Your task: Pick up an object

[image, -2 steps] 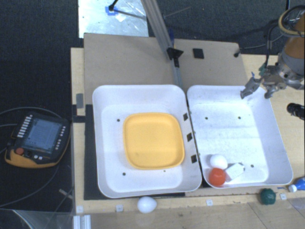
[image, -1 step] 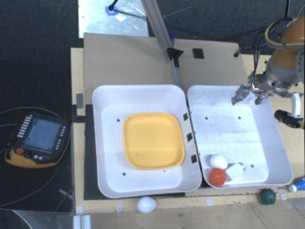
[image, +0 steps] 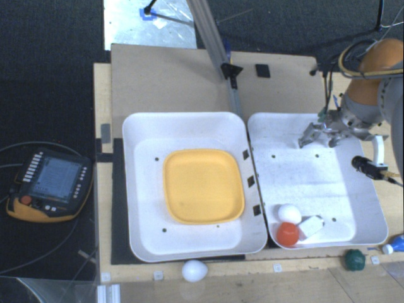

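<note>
- Low in the right bin (image: 372,188), near its front-left corner, three small objects cluster together: a white ball (image: 289,212), a red ball (image: 288,233) just in front of it and touching it, and a white block (image: 311,225) lying tilted beside the red ball on its right.
- Well apart from that cluster, the gripper (image: 320,136) hangs over the far part of the same bin, close to its back wall; its two metal fingers are spread apart, pointing down and to the left, with nothing between them.
- Behind the gripper, the grey arm (image: 372,106) with its orange band (image: 379,59) enters from the right, cables looping above it.
- A black cylindrical fitting (image: 365,165) juts over the right bin's right rim.
- Next door, the left bin (image: 142,169) holds a square yellow plate (image: 204,185), lying flat at its centre.
- Outside the bins, a white egg-shaped object (image: 194,270) rests on the bench in front of the left bin, and a dark green ball (image: 354,259) sits near the right bin's front-right corner.
- Off the bench at left, an orange-and-grey control pendant (image: 49,183) lies on the dark floor.
</note>
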